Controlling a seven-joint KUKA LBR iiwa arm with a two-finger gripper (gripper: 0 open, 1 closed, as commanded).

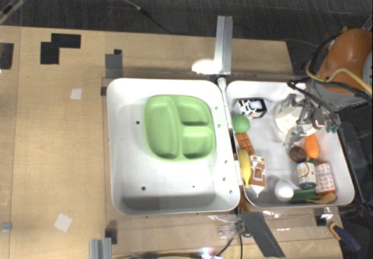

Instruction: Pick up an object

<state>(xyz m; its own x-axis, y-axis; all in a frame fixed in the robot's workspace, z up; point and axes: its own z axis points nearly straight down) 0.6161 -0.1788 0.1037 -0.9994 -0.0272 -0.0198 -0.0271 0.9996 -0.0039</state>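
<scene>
White plastic forms the 2 shallow bins that sit side by side on the wooden worktop [52, 153]. The left bin [125, 193] fills the centre of the frame and carries a green divided tray [178, 126], lying flat with its 3 compartments facing up. The right bin [344, 185] sits at the right of the frame and holds a scatter of small things: a black and white toy [252, 107] near its upper left, a green ball [240, 124] just below that, a yellow banana [244, 167] along the left wall, a brown round item [297, 153], an orange carrot-like piece [312, 146], a small can [306, 174], a white ball [284, 191] near the lower edge and a boxed packet [326, 177] at the lower right.

Grey arm with its orange band [347, 56] enters from the upper right of the frame. Its gripper [300, 126] hangs low over the upper right part of the right bin, close above the brown round item and the carrot-like piece. Whether the fingers are released or clenched I cannot tell, for the metal parts blur against the white bin, and nothing is plainly seen between them.
</scene>
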